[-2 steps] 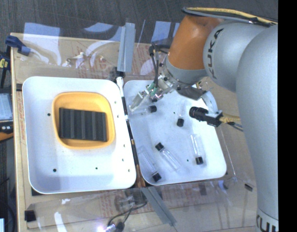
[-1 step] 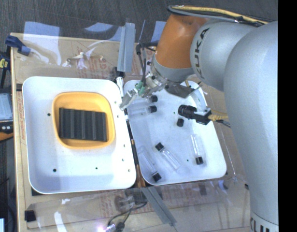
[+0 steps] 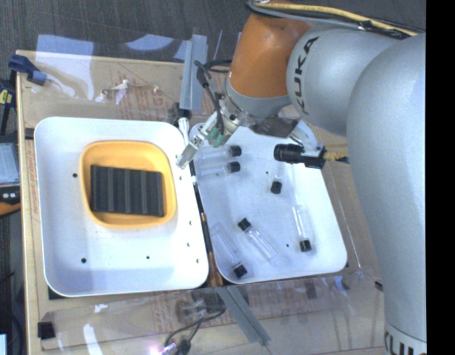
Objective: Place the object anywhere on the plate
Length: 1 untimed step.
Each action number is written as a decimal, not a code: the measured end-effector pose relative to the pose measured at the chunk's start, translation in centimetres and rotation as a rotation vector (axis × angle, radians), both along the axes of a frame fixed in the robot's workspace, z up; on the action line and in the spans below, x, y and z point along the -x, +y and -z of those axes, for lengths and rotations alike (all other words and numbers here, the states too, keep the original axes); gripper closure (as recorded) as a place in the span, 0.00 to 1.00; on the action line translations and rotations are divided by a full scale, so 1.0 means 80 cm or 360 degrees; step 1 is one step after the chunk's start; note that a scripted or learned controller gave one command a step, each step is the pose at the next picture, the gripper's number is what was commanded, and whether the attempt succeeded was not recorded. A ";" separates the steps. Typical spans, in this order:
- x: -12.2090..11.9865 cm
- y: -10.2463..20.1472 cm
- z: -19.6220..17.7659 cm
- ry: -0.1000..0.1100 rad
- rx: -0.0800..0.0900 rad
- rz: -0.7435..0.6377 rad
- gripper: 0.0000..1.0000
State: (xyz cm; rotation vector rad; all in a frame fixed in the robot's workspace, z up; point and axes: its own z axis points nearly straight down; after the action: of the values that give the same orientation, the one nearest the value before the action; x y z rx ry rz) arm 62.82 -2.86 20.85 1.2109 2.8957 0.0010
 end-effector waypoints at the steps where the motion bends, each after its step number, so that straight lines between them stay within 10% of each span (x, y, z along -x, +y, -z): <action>1: -0.014 -0.053 -0.005 0.0001 0.0000 -0.0025 0.00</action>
State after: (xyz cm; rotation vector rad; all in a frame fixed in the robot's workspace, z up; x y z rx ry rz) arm 63.92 -7.10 21.23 1.1881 2.9056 0.0003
